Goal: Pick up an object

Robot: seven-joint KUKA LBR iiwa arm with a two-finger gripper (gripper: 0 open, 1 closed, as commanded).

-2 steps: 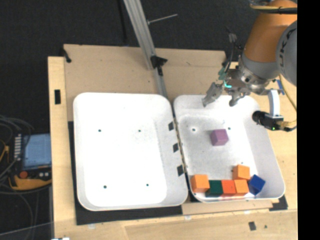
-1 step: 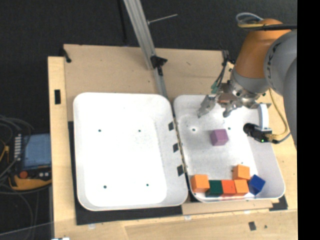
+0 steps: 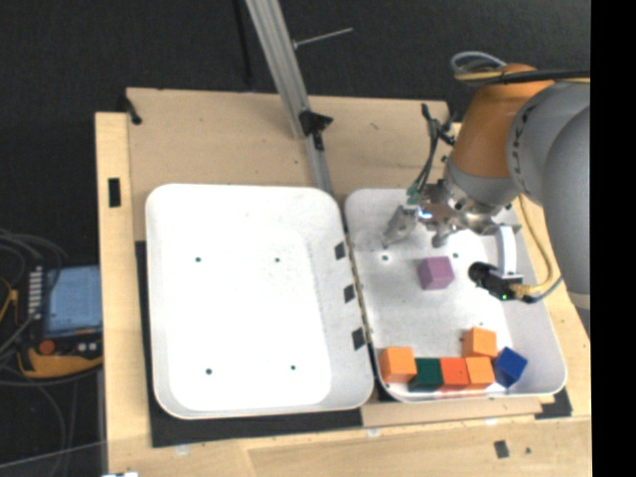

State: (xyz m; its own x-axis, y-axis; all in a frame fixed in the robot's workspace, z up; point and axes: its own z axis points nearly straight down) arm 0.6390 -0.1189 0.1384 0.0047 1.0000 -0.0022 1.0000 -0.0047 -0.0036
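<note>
While the purple cube (image 3: 434, 272) is lying loose in the middle of the right bin (image 3: 397, 296), I am seeing my hand (image 3: 425, 219) hanging above that bin's far edge, fingers spread apart, gripping nothing. Orange, green and blue blocks (image 3: 452, 366) are sitting along the bin's near edge.

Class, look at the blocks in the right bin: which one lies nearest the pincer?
The purple block, alone mid-bin just below the pincer; the others cluster along the bin's near edge.

The desk (image 3: 219, 137) looks like bare, matt wood. Both bins (image 3: 248, 296) seem smooth white plastic. The blocks (image 3: 434, 272) look matt.
</note>
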